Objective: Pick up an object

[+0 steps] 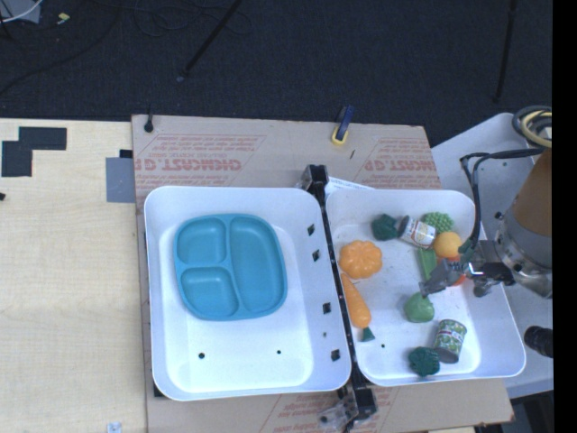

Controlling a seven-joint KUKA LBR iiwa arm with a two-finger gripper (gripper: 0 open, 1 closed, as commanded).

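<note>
Grey gripper (448, 280) hangs over the right bin (491, 359) above a green ball (418, 308); finger spread unclear.

One fixed overhead camera, angled down at a slant. Both white bins (239, 382) fill centre frame; arm (541, 215) enters at right edge.
</note>
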